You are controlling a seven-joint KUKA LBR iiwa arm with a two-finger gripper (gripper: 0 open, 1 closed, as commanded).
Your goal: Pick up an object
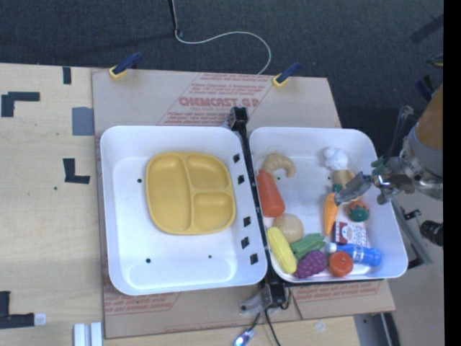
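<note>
We've got the grey metal gripper (354, 188) over the right white plastic bin (364, 144), near its right edge, above a small orange toy carrot (330, 215); can't tell how the jaws stand.

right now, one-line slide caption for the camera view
Arm's gripper hovers over the right bin of toy food, by the carrot; a yellow tray sits in the left bin.

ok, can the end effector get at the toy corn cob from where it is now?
Probably yes. The corn cob lies uncovered at the right bin's left edge, top exposed. The end effector sits over the same bin; the purple grapes and green pepper crowd one side.
</note>
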